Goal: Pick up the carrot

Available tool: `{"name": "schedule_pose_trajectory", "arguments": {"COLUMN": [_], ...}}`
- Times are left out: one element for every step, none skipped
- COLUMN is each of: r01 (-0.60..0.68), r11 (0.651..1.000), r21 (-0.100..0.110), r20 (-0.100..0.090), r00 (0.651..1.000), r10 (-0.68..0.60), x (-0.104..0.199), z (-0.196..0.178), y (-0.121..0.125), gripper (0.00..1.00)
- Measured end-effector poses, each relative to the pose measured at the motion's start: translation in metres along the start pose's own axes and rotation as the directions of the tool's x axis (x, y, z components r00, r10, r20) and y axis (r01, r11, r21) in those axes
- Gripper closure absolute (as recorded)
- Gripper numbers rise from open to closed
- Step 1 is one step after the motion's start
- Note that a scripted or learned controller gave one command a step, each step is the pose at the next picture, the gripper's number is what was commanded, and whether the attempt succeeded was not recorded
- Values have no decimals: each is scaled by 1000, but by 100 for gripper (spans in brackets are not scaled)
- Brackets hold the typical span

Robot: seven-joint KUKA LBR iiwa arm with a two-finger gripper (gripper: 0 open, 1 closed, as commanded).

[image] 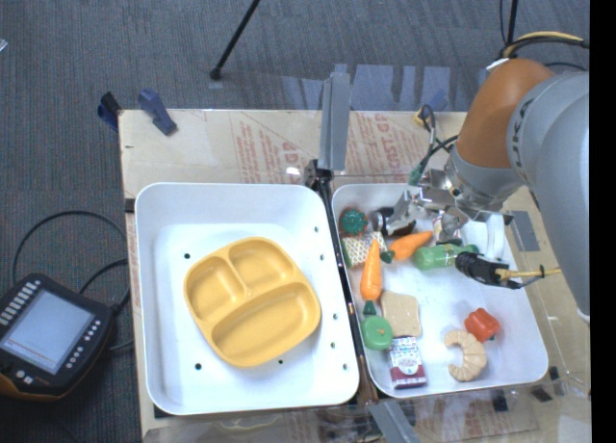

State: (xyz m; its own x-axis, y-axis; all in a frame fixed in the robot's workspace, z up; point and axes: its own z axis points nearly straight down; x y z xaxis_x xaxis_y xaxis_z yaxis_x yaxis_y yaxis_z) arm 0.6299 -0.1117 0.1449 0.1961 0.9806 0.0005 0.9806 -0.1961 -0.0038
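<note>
Camera view looks down on two white bins on the counter (231,143), and your target sits in the right bin (525,335), which is crowded. You have two orange, carrot-like pieces there: a longer carrot (372,275) lying roughly upright along the bin's left side, just beside a pale waffle-patterned piece (357,250), and a shorter orange piece (412,245) angled under the hand (430,217). Which of the two the program counts as the carrot, you cannot be sure; the hand is hovering nearest the short one.

To do this step well, I would settle the hand squarely across the narrow width of the orange body, not along its length, and come down where neighbours leave room. The green bottle (440,257) lies just beside the short piece, and the dark green ball (351,221) is near, so a sloppy approach could pinch or shove those instead. Aim for the thick middle, since the taper may slip out.

The arm (525,133) reaches in from the right, wrist bent down over the bin's upper left area. Cables and brackets clutter the hand, so you cannot tell whether it is spread or closed, and nothing is visibly clamped in it.

The yellow divided plate (252,299) in the left bin (159,239) plays no part.
</note>
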Motion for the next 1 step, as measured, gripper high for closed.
{"name": "schedule_pose_trajectory", "arguments": {"r01": [92], "r11": [996], "r21": [6], "r20": [-1], "r00": [996], "r10": [-92], "x": [-36], "z": [63], "y": [-1], "gripper": [0]}}
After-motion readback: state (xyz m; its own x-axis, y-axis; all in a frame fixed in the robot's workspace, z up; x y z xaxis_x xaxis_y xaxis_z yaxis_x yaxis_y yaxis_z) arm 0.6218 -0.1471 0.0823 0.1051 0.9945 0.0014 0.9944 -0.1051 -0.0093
